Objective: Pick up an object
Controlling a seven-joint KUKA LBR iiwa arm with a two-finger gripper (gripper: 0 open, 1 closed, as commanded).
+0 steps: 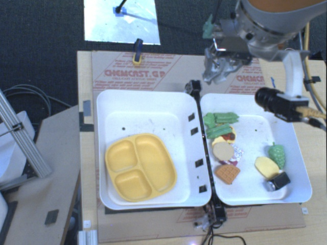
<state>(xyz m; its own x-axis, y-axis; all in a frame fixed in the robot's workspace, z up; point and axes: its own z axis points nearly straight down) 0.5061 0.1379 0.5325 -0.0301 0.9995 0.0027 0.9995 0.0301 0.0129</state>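
I'm eyeing the yellow lemon-shaped piece (266,166) in the right bin (296,152), low on its right side, just beside the green bunch (277,154) and a small dark block (276,181). It looks like light, stiff plastic, smooth and likely slippery. Its long axis runs from upper left to lower right; I'd pinch across the narrow middle. The claw (220,70) hangs above the bins' far edge, over the bench (153,71), holding nothing; its opening I cannot tell.

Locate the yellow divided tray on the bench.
The yellow divided tray lies in the left white bin, toward its front, across the divider from the toy food in the right bin.
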